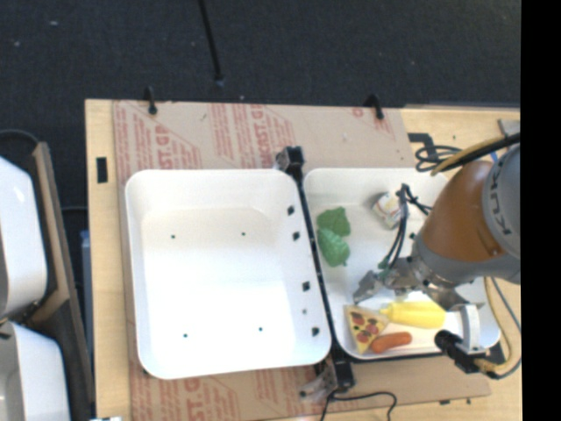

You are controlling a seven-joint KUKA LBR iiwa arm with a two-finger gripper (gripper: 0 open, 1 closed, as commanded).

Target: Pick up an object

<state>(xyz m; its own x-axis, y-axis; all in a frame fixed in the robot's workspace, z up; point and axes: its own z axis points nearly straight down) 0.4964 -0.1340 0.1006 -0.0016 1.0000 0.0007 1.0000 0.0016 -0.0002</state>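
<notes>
The gripper (372,283) hung low in the right bin (351,182), its fingers spread and holding nothing, just beside the yellow toy (416,314). That toy looked light, stiff and slick-skinned, so a hold across its narrow middle seemed safest.

Cardboard (219,134) print — red (illegible)

We see the arm (469,226) covering the right bin's (351,182) three o'clock side. The gripper (372,283) is too small to read. The small grey-white object (386,205) at twelve o'clock is too blurred to identify.
</notes>
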